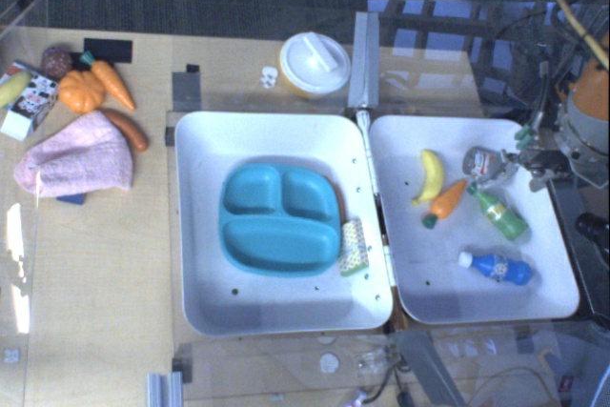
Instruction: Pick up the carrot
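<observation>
Carrot (446, 202) lies in the right bin (543, 300), upper-middle part, slanted, green end lower left toward the bin's middle. Its upper left side touches the lower end of a banana (431, 174). Just right of it a green bottle (498, 213) lies tilted; a metal can (481, 162) sits above that, near the bin's far right corner. A blue bottle (496, 268) lies nearer the front, apart from the carrot.

Gripper (534, 165) sits at the right bin's right rim, beside the can, to the right of and slightly above the carrot, with can and green bottle between. Nothing seen between its parts; whether released or clenched, cannot tell.

Left bin (200, 234) holds a blue divided plate (278, 219) and a small sponge (354, 246) at its right edge.
</observation>
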Robot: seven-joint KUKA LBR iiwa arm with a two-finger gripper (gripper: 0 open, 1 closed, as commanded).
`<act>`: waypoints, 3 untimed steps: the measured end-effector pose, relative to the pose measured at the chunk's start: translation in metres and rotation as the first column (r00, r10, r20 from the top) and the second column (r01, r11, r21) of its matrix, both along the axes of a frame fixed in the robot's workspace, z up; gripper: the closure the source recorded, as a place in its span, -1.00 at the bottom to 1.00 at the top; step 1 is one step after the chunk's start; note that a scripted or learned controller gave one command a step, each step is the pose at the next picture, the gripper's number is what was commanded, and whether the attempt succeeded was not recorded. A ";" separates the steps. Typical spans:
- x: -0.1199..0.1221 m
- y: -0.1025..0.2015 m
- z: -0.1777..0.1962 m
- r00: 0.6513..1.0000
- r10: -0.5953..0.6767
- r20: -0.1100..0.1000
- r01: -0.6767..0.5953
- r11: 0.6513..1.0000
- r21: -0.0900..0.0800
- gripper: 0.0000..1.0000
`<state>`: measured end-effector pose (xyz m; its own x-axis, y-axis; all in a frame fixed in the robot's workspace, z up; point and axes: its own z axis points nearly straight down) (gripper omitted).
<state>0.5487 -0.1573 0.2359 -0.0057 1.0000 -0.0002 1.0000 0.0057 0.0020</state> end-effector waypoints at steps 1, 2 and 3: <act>0.042 0.048 -0.106 0.998 -0.065 -0.003 0.065 0.998 0.000 -1.00; 0.025 0.061 -0.146 0.984 -0.177 0.010 0.177 0.984 0.001 -1.00; 0.027 0.061 -0.134 0.984 -0.177 0.016 0.177 0.984 -0.001 1.00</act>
